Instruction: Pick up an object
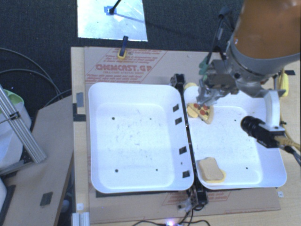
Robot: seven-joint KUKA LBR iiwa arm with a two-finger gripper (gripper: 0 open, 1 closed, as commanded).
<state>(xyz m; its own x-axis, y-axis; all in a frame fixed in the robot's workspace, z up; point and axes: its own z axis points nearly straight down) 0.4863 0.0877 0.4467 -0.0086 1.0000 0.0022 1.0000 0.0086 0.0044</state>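
Pizza slice point(200, 111), yellow with red dots, flat in right bin point(244, 173), under claw point(205, 99); claw's spread unclear.

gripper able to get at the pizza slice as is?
Probably yes. The gripper is right over the pizza slice near the right bin's upper-left corner, with nothing between them. The bin wall and divider close by could crowd the fingers.

Dark carpeted floor point(37, 18) is seen around the bench. A shiny metal sheet point(112, 12) is laid on it at the top. Brown printed cardboard point(127, 67) is spread under the bins. Black cables point(28, 74) are looped at left, beside slanted aluminium rails point(21, 131).
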